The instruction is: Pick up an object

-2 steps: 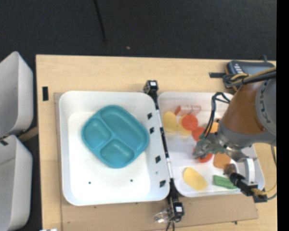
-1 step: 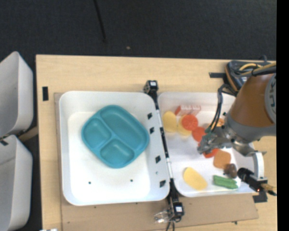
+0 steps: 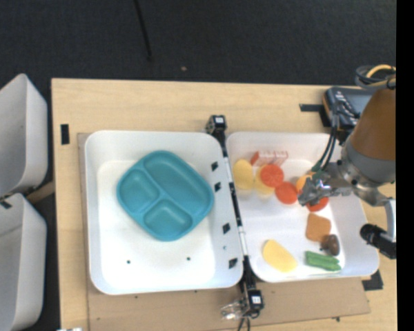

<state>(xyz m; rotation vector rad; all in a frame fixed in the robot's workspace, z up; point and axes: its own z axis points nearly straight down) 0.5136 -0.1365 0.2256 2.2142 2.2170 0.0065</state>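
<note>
**Claw hovering low over the toy food in the right bin**

The grey arm (image 3: 372, 143) with its orange band is reaching in over the right bin (image 3: 352, 264), and its claw (image 3: 313, 192) is sitting low among the small toy food pieces there. Whether the claw is open, closed or gripping anything cannot be told, since the wrist is covering it from above.

Taking the claw as the landmark: a red-orange round piece (image 3: 286, 194) is lying just beside it toward the left bin, and a second orange-red round piece (image 3: 271, 176) is lying a little farther on, up and away from the claw. Beyond those, a pale yellow piece (image 3: 243, 176) is resting near the divider between the bins. A red piece (image 3: 319, 203) is peeking out right at the claw's lower edge, touching or nearly touching it; which one cannot be told. A small orange bit (image 3: 301, 182) is showing just at the claw's upper left.

Below the claw, an orange-brown block (image 3: 318, 227) is lying close by, with a dark brown lump (image 3: 330, 244) just past it and a green pod-shaped piece (image 3: 322, 260) lying nearest the bin's front rim. A yellow lemon-like piece (image 3: 279, 256) is sitting well below and left of the claw.

Well apart from the claw, the left bin (image 3: 103, 267) is holding a teal divided plate (image 3: 165, 194), lying flat and turned at an angle. Both bins are resting on the wooden surface (image 3: 69, 102).
</note>
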